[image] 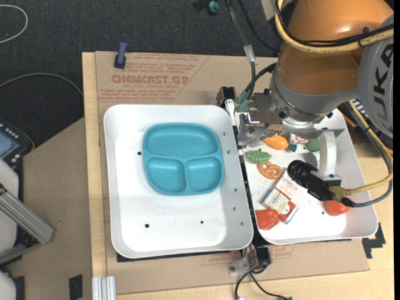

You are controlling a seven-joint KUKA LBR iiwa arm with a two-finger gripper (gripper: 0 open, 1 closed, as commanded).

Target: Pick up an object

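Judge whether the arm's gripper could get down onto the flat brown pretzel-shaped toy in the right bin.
Probably yes: the pretzel-shaped toy lies flat and uncovered on the right bin, though a green leaf-shaped piece lies close beside it.

Arm seen from above: large glossy orange dome on a grey ring, grey metal wrist block below it. Yellow and black cables are routed around the dome. White "KU" lettering is printed on the grey housing at right. Small fittings on the wrist are possibly connectors, too blurred to tell.
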